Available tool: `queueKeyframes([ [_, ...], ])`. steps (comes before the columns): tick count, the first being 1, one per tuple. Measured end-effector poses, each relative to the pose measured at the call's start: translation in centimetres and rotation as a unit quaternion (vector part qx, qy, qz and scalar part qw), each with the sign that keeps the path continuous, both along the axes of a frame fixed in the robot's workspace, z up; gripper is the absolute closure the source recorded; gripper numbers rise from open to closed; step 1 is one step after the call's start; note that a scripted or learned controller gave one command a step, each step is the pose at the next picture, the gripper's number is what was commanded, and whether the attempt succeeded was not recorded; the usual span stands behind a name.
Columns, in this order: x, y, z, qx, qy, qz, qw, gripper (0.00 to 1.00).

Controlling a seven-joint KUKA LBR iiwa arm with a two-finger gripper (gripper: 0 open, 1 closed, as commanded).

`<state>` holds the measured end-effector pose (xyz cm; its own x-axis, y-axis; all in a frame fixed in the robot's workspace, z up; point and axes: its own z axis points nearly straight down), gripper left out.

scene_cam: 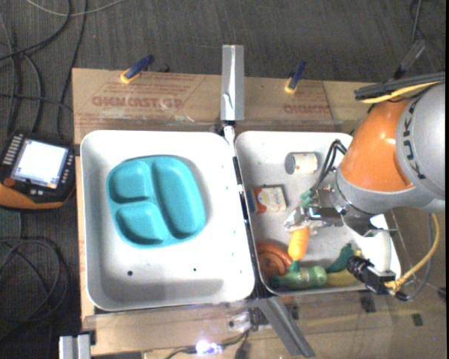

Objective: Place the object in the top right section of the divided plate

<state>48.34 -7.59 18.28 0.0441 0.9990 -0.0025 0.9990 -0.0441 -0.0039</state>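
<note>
The gripper (303, 219), low in the right bin (314, 144), apparently clasped an orange carrot-like object (298, 243) for transfer to the blue divided plate (157, 199) at left of frame.

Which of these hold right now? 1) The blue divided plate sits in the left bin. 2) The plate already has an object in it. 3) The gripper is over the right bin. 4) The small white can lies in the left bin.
1) True: the divided plate lies in the left bin.
2) False: all its sections show bare blue.
3) True: the gripper is over the right bin, just above an orange carrot-like item.
4) False: the white can lies in the right bin, near its far edge.
</note>
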Motion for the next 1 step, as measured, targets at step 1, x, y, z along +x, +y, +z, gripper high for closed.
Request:
queueKeyframes([
  [1, 3.74, -4.15, 10.68, -0.0012, -0.001, -0.039, 0.9992, 1.00],
])
